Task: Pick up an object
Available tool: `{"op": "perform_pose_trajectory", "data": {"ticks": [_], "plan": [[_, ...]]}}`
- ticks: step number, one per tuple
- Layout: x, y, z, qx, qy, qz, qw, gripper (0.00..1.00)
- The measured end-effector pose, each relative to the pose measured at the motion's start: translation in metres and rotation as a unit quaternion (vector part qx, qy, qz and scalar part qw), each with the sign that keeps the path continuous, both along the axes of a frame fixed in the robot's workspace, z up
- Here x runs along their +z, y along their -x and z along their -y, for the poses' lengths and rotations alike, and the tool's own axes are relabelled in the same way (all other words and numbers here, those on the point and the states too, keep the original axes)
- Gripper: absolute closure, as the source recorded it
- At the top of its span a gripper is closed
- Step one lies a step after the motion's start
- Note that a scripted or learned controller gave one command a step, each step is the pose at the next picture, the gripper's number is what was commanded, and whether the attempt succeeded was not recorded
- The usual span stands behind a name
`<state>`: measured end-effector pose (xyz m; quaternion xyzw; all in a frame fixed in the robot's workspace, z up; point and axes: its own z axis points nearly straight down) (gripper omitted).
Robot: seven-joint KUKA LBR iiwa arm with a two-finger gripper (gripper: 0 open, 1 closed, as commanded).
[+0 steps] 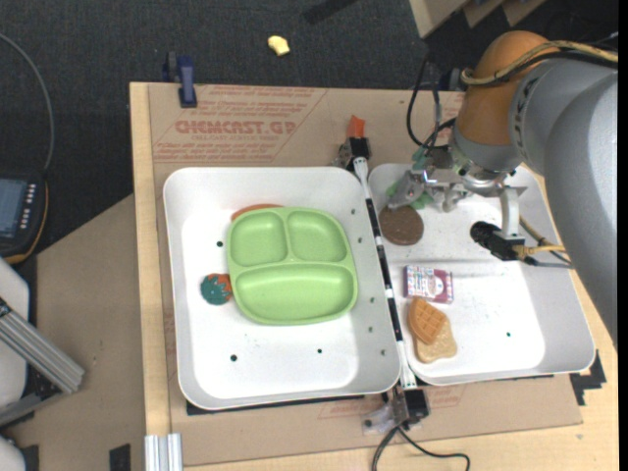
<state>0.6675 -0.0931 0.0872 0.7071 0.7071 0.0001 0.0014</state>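
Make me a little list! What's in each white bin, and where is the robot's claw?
left bin: green divided plate; small teal toy touching the plate's left edge; orange-red thing peeking out from behind the plate's far edge
right bin: brown round disc; purple-and-white packet; tan waffle-like piece
nearest the camera: tan waffle-like piece
claw: over the far end of the right bin, just beyond the brown round disc
claw open or shut: cannot tell
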Motion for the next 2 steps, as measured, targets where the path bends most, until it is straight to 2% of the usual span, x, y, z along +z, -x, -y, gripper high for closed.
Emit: {"op": "perform_pose_trajectory", "data": {"ticks": [2], "plan": [[-0.0002,0.0000,0.0024,0.000,-0.0012,0.000,1.0000,0.00]]}}
